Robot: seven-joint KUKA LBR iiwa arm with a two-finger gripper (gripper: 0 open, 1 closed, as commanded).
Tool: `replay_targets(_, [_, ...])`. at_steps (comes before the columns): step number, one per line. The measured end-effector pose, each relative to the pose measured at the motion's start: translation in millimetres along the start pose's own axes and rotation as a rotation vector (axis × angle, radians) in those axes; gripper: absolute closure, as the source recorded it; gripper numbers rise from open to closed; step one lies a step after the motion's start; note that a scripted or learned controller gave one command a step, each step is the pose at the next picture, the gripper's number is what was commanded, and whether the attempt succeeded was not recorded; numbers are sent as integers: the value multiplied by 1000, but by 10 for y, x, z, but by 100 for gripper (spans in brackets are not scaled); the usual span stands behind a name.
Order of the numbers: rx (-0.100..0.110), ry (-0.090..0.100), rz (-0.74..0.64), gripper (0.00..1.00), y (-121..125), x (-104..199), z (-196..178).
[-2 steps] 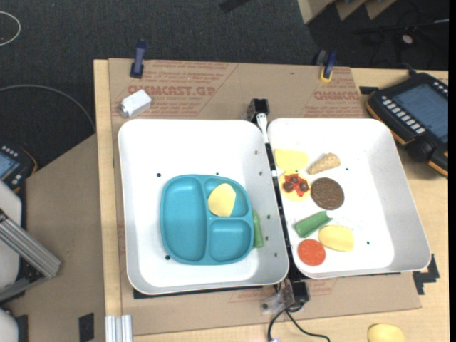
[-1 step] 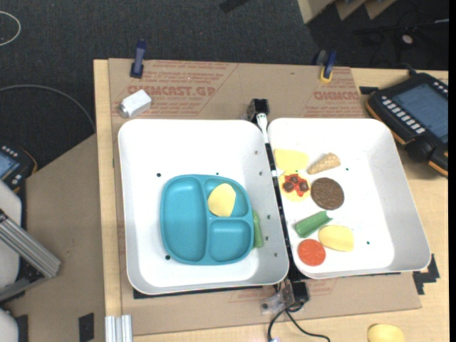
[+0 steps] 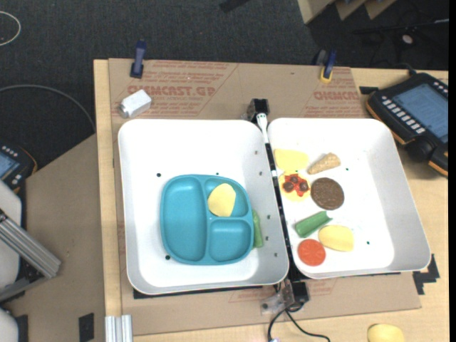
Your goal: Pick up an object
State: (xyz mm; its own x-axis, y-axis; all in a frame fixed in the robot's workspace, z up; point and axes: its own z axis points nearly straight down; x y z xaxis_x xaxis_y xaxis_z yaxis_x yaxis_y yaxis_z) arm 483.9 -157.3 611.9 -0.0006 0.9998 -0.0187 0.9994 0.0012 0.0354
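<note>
The right bin (image 3: 377, 155) holds several toy foods: a yellow cheese slice (image 3: 289, 160), a tan bread wedge (image 3: 323, 164), a red berry cluster (image 3: 295, 184), a brown round patty (image 3: 327, 193), a green pepper (image 3: 312, 224), a yellow lemon-like piece (image 3: 337, 238) and a red tomato slice (image 3: 311, 252). In the left bin (image 3: 142, 155) lies a teal divided plate (image 3: 187, 219) with a yellow piece (image 3: 221, 200) in its upper right compartment. A thin green piece (image 3: 257, 231) lies against the plate's right edge.
A black tablet (image 3: 417, 112) lies off the bench's right side. A small white block (image 3: 135, 103) and two blue clamps (image 3: 138, 57) (image 3: 327, 64) sit on the cardboard behind the bins. A yellow object (image 3: 385, 333) rests at the bottom right.
</note>
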Motion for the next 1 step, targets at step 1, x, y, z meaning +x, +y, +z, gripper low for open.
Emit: replay_targets(1, [-5, -3, 0, 100, 9, -5, -109])
